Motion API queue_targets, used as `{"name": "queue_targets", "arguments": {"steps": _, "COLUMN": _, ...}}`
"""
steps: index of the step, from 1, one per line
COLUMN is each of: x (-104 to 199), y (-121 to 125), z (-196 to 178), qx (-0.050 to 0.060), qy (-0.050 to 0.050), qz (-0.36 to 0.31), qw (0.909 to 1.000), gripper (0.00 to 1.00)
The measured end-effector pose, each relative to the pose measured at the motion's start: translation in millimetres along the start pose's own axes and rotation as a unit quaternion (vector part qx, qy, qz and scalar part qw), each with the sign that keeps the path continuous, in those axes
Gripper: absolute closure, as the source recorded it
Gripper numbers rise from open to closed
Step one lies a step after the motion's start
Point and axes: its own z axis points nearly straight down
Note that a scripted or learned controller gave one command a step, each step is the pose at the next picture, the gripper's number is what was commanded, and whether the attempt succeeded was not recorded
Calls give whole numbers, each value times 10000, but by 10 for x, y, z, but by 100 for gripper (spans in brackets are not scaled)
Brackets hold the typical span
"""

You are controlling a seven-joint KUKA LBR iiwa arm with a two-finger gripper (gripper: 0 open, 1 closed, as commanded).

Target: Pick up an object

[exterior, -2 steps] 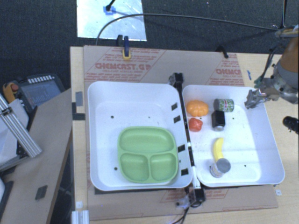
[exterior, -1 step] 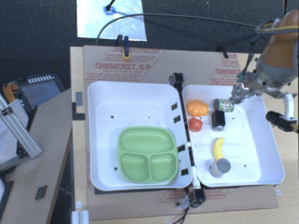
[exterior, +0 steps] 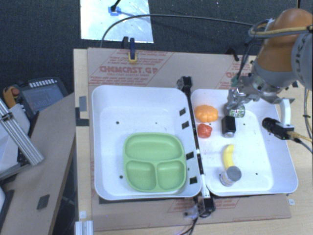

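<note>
Sitting in the right bin [exterior: 279,175] are five small things: an orange pumpkin-shaped toy [exterior: 206,113] near the bin's upper left, a small red piece [exterior: 204,130] just below it, a black can [exterior: 228,125] to their right, a yellow banana [exterior: 228,155] lower down, and a grey-capped jar [exterior: 230,175] touching the banana's lower end. Above the black can hangs the gripper [exterior: 236,110], low over the bin, with something small and green-and-white at its tip; whether the fingers are open or closed on it cannot be told from this angle. The grey arm [exterior: 286,43] with its orange band comes in from the right. In the left bin [exterior: 105,131] lies a green divided plate [exterior: 155,161] with three compartments, set toward the bin's lower right. Both bins rest on a cardboard sheet [exterior: 146,67] printed in red with "CHEMCAST", on a pale bench [exterior: 54,151]. Dark carpet [exterior: 39,28] lies beyond, bearing a shiny silver sheet [exterior: 115,13]. A handheld control pendant [exterior: 41,94] sits at the left.
</note>
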Motion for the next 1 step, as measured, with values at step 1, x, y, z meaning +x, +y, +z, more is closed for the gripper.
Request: {"name": "queue_targets", "arguments": {"steps": 1, "x": 583, "y": -20, "z": 100, "qx": 6, "qy": 4, "qz": -2, "qw": 10000, "gripper": 100}}
